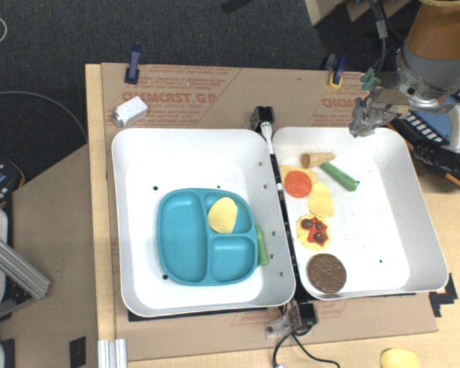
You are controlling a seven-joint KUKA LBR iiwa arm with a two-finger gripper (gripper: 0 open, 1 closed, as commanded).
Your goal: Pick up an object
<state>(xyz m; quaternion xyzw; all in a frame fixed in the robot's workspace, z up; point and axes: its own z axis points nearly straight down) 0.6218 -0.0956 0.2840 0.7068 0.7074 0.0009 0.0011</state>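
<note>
My gripper (362, 125) hangs over the far edge of the right bin (399, 205), and nothing shows between its fingers. Along that bin's left side lie a tan cone-shaped piece (317, 159), a green pod (340, 175), a red disc (297, 183), a yellow piece (321, 199), a small pizza slice with dark toppings (314, 231) and a brown cookie (326, 272). In the left bin (138, 205) sits a teal divided plate (205, 236) with a yellow piece (223, 215) in its upper right compartment. A green strip (261, 248) lies against the plate's right edge.
A black divider bar (274, 175) runs between the bins. A white block (129, 111) and two blue clamps (133, 62) (336, 71) sit on the cardboard behind them. A yellow object (399, 358) lies on the bench at the lower right.
</note>
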